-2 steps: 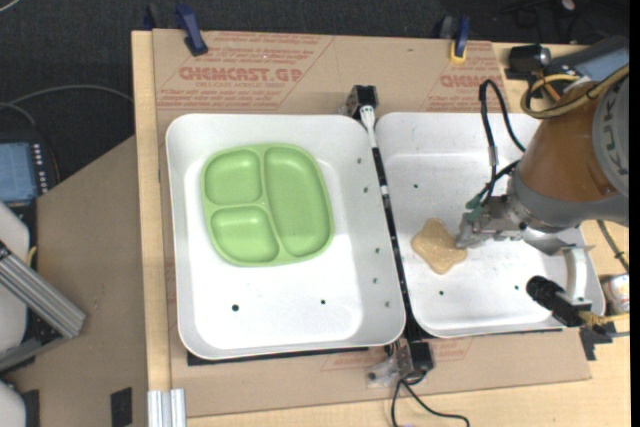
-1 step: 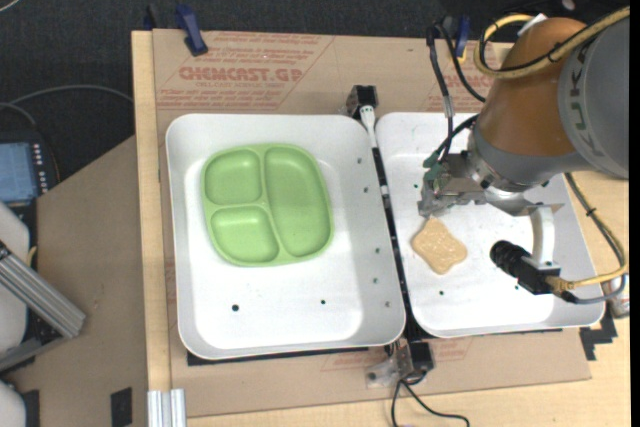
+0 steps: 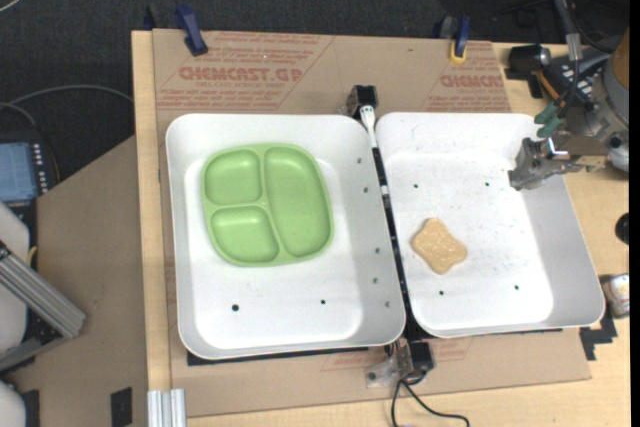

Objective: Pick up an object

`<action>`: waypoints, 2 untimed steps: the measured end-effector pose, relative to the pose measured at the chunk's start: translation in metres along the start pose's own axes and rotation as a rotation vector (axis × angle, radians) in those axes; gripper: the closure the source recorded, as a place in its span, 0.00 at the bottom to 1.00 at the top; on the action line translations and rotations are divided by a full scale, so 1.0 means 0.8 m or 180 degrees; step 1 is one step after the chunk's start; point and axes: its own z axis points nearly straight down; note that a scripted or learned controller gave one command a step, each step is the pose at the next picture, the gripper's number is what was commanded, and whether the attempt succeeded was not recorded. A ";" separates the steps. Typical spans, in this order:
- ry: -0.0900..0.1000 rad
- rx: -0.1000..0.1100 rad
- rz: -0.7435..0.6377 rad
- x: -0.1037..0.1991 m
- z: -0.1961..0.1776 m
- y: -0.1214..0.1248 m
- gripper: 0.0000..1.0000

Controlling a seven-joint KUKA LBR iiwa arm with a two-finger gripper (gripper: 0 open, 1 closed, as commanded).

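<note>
Tan, flat, toast-like foam piece (image 3: 439,246) lying low in the right white bin (image 3: 560,285), well apart at seven o'clock from the grey gripper (image 3: 527,170), jaw state impossible to tell; likely to slip from a skimming grasp.

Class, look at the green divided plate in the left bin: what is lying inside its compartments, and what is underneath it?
The green plate shows three compartments, all bare. It rests on the white floor of the left bin. The patch of floor directly beneath the plate is covered, so it cannot be seen.
</note>
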 end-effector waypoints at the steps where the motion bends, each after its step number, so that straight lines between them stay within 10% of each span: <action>1: 0.0015 0.0079 -0.0025 0.084 0.080 0.001 1.00; 2: 0.0013 0.0041 -0.0031 0.165 0.042 0.000 1.00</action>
